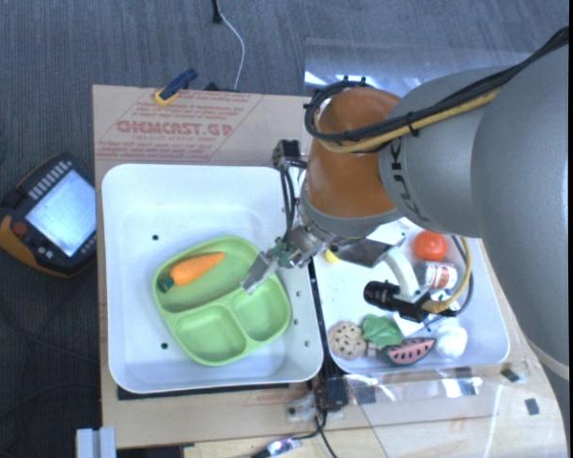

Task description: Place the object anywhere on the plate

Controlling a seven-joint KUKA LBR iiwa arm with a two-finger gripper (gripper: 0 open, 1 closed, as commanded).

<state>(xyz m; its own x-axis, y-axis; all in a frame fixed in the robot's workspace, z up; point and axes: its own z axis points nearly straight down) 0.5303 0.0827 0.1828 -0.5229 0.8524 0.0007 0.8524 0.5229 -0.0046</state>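
The grey arm [477,151] with its orange band is seen reaching in over the desk [172,122], which carries two white bins. In the left bin [134,198] a green divided plate [220,327] is laid, and an orange carrot [197,267] is already resting in the plate's upper compartment. The jaws [261,273] are hung over the plate's right edge, just beside the carrot's tip; nothing is seen gripped, though how wide they're spread can't really be told. The right bin [492,337] is packed with a cookie [346,339], a watermelon slice [410,350] and a tomato [430,246].
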